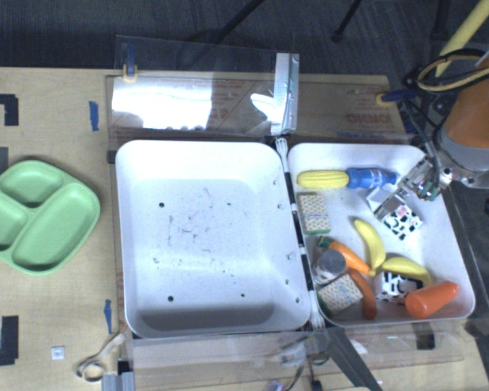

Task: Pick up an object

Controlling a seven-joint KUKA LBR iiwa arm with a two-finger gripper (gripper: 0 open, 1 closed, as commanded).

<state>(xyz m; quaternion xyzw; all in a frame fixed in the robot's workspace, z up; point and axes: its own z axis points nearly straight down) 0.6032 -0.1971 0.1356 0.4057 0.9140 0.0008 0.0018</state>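
Scissors [98, 362] w/ pale handles lie at the bench's near edge, bottom left of the view, just beside the left bin's front corner. Left bin [147, 165] is white, shallow, floor scuffed w/ faint marks. Right bin [460, 255] sits touching it side by side & carries all the clutter: an orange carrot-shaped toy [430, 297] in the near right corner, a black-&-white patterned block [394, 284] just beside it, a banana [370, 241] curving through the middle w/ a second banana [405, 267] near its lower end, a woven tan block [339, 292] at the near left, a grey round lid [332, 261] above that, a mesh-patterned sponge [314, 212] by the left wall, a corn cob [322, 179] & a blue bottle [370, 176] along the far wall. Gripper [399, 200] hangs over the right bin's far right part, arm coming in from the right w/ orange band [475, 116] above the wrist. Right below/at the gripper tip lies a small black-&-white dice-like cube [402, 223], touching or nearly so; can't tell whether it sits between the jaws, nor whether jaws are apart or together. Green divided plate [37, 215] rests on the bench well left of the bins. Clear plastic sheet [204, 96] stands behind the left bin.
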